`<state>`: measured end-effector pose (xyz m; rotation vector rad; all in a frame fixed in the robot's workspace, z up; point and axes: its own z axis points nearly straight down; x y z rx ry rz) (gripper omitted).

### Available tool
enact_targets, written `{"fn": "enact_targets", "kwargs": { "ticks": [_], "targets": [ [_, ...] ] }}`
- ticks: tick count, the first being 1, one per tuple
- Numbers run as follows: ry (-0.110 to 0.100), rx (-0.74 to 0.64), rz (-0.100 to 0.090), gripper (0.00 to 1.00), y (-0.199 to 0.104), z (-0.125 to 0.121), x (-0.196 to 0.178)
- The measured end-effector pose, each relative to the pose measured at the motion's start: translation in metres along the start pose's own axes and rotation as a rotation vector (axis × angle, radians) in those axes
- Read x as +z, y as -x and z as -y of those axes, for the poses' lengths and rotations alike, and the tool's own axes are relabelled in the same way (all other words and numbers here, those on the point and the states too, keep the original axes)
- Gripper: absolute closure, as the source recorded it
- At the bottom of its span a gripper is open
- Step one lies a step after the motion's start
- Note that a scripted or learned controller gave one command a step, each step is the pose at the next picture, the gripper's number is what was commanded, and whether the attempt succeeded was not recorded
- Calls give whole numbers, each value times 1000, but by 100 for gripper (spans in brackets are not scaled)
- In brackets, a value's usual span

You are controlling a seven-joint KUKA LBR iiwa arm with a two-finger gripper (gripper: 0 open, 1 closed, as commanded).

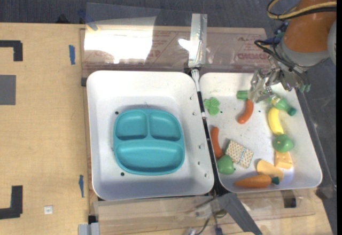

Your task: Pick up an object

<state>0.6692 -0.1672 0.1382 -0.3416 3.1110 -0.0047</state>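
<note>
Gripper (263, 89) is seen low beside a small orange-red carrot (246, 112) — long and thin, tilted up-right; its grip cannot be told.

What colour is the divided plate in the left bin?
Teal, a plain blue-green all over. The divided plate shows clearly in the camera view.

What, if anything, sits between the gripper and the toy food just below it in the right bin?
Nothing visible does. The gripper hangs over the right bin at its far end, beside the red chili and the banana.
</note>
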Motion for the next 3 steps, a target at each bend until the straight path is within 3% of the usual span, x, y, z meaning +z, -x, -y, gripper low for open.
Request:
{"fn": "enact_targets", "kwargs": {
  "ticks": [1,2,3],
  "targets": [
    [3,-2,-3,0,0,-2,2],
    [2,-15,0,0,-53,-54,48],
    [-2,-15,16,100,-48,-54,34]
  ]
}}
